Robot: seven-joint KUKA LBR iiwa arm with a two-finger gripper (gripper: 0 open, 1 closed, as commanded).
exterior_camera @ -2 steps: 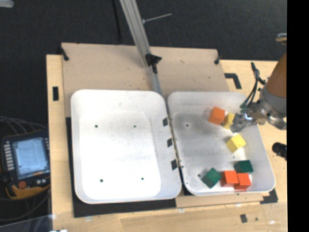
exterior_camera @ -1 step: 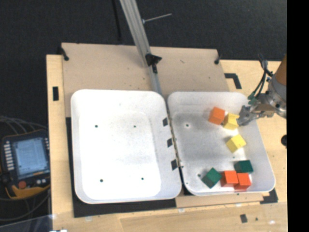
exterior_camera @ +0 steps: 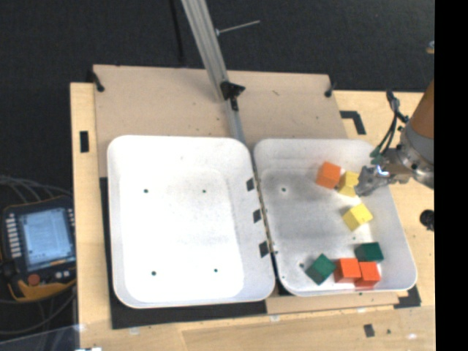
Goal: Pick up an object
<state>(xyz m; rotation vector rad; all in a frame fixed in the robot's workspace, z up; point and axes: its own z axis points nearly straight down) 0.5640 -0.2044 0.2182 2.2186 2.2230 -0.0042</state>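
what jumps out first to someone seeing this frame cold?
The bright blocks scattered in the right bin: an orange block and a yellow block near its far side, another yellow one mid-bin, and a green-and-orange cluster along its near edge. Next, the end effector reaching in from the right, right beside that upper yellow block. The left bin reads as a large white slab alongside.

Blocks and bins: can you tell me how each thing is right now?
Left white bin: bare white floor.
Right white bin: holds all the blocks.
Orange cube: loose, lying near the gripper.
Yellow cube: loose, lying apart.
Yellow block: right at the gripper.
Green cubes and orange cubes: clustered at the near edge.
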